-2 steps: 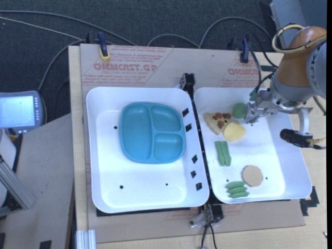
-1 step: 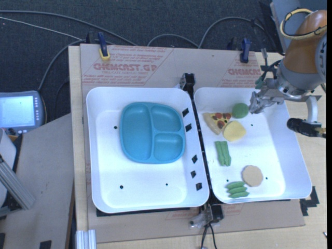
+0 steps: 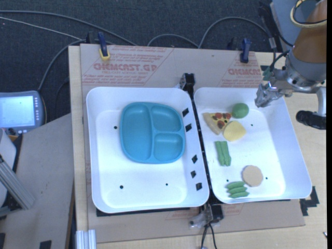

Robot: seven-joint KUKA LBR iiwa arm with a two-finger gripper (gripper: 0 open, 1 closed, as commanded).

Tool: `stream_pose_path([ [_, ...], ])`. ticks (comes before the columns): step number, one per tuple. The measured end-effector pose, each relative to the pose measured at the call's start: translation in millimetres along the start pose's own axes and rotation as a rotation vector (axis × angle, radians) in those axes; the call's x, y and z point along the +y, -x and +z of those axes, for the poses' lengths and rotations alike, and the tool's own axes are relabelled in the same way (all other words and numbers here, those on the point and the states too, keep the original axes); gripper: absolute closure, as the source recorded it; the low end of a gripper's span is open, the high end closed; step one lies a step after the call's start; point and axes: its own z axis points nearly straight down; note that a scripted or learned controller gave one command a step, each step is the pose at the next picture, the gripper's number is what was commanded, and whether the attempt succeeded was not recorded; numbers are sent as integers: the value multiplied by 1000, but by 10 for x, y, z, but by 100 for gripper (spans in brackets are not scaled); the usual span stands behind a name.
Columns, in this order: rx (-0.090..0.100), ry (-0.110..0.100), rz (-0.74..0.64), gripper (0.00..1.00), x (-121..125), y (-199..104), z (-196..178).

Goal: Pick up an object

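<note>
The right bin (image 3: pixel 290 154) holds several toy foods: a green ball (image 3: pixel 240 110), a pizza slice (image 3: pixel 218 121), a yellow lemon-like piece (image 3: pixel 234 131), a green bean strip (image 3: pixel 223 153), a tan cookie (image 3: pixel 252 176) and a green pea pod (image 3: pixel 237 189). My gripper (image 3: pixel 263 98) hangs over the bin's upper right part, just right of and above the green ball. Nothing shows between its fingers.
The left bin (image 3: pixel 104 175) carries a blue divided plate (image 3: pixel 152 132). Black clips run along the divider (image 3: pixel 193 139) between the bins. Blue clamps (image 3: pixel 104 50) hold the board at the back. A small screen (image 3: pixel 19 109) stands off the bench's left side.
</note>
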Motion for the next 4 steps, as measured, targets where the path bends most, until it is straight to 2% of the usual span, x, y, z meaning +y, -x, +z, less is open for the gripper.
stream_pose_path([
  [1,0,-1,0,100,11,1,-160],
  [2,3,-10,-2,100,-162,-436,-80],
  [3,3,-10,0,100,-330,-820,-71],
  [4,5,-11,-4,100,-596,-1393,-60],
])
